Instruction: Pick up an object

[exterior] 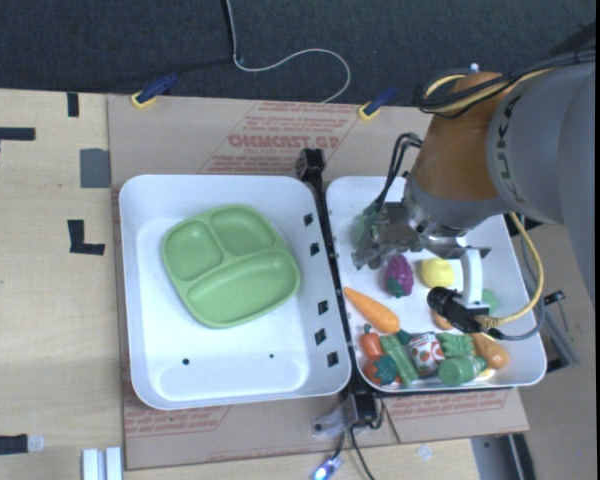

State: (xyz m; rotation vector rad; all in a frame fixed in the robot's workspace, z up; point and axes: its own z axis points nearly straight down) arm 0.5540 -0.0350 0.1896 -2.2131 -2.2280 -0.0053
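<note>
The grey arm with its orange band (460, 138) reaches over the right shallow white bin (515, 373), wrist low above the bin's far-left part. The two-finger gripper (380, 243) sits there amid dark hardware — whether its fingers are apart or closed on anything I cannot tell.

Just beside it lies a purple plastic eggplant-like toy (399, 275), with a yellow round toy (438, 271) to its right. An orange plastic carrot (372, 309) lies near the bin's left wall. Small red, green and orange toys (430, 356) crowd the near edge.

The left white bin (150, 368) holds a light-green divided plastic plate (230, 264) near its centre.
</note>
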